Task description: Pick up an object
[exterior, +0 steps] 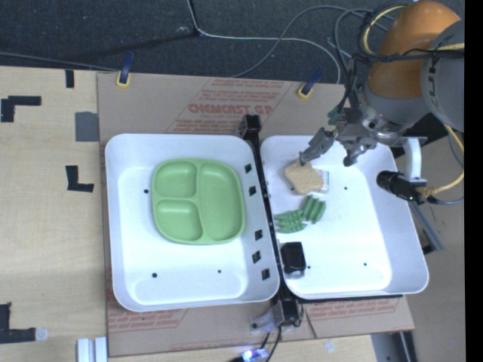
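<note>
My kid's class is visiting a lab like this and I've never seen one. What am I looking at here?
This is one camera fixed above a bench, looking down at a slant. The grey and orange machine on the right is a robot arm; its gripper, two open fingers, hangs over the right bin holding nothing. Its job is to pick something up. Two shallow white bins sit side by side. The left bin holds a green divided plate. The right one holds a tan sandwich-like toy just under the fingers, green bean pods and a small black object.
</note>
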